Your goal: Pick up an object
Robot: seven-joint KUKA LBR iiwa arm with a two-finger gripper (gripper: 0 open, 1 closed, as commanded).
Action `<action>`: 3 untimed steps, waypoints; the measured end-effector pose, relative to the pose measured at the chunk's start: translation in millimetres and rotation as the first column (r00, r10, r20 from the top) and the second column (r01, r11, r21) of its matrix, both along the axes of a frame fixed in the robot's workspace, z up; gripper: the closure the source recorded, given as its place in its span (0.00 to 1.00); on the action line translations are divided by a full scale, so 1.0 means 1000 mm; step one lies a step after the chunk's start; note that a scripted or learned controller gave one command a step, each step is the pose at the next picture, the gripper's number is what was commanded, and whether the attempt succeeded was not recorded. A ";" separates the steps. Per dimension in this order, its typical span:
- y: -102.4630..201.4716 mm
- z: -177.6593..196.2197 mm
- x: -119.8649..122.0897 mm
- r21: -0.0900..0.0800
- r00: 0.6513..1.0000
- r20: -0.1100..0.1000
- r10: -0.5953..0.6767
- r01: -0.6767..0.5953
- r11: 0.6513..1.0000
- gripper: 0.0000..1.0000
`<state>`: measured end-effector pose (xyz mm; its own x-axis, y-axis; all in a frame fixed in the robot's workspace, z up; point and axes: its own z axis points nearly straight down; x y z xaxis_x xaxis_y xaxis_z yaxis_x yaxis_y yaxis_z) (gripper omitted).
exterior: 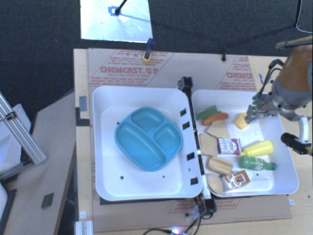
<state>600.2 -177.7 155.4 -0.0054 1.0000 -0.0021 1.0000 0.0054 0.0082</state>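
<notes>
While the table (122, 62) carries two white bins side by side, the left bin (105, 131) holds a blue divided plate (148, 138) and the right bin (286, 177) holds small food items. From the right, the grey and orange arm (296, 82) lowers its end effector (253, 114) into the right bin's upper part; whether it is open or closed cannot be told. Touching or just beside its tip, on the left, lies a small yellow block (241, 121), tilted, with no clear long axis. Further left lies a red sausage (215, 117), long axis nearly left-right. Below lie a yellow bottle (257, 148) and a green bottle (257, 164).
</notes>
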 end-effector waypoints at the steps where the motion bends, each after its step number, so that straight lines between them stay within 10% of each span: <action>1: -0.004 0.045 0.005 0.000 1.000 -0.001 0.000 0.000 1.000 1.00; 3: 0.055 0.078 0.004 0.004 1.000 -0.005 0.004 -0.004 1.000 1.00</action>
